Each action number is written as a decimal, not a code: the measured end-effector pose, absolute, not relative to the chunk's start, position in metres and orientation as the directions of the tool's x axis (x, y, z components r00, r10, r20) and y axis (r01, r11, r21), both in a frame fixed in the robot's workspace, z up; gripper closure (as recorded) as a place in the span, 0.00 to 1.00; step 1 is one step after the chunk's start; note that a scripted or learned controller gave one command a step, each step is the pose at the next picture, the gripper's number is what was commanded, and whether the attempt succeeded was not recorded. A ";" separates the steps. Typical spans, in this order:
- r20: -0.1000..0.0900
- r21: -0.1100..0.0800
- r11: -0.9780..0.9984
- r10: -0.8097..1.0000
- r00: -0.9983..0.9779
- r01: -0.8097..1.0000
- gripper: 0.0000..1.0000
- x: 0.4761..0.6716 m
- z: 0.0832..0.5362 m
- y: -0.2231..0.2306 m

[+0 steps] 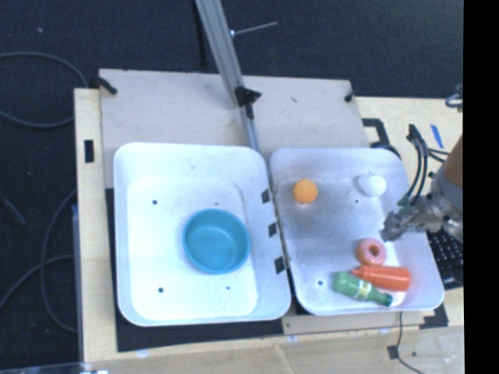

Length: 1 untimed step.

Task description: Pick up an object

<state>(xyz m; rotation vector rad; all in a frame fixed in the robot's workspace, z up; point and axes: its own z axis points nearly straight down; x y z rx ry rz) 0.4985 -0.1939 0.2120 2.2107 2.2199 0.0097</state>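
The hand (395, 226) hangs at the right bin's (327, 209) three-o'clock rim; I cannot tell its state. A pink ring (371, 251) lies just beside it at seven o'clock.

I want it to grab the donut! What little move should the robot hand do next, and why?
Probably a short slide toward the pink donut, then down. The gripper sits at the right bin's right edge, just up and right of the donut, and nothing shows between its fingers. The donut lies close against the orange toy, so it should come in from above.
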 end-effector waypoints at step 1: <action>-0.002 0.009 0.006 1.000 -0.006 1.000 1.00 0.510 0.269 -0.198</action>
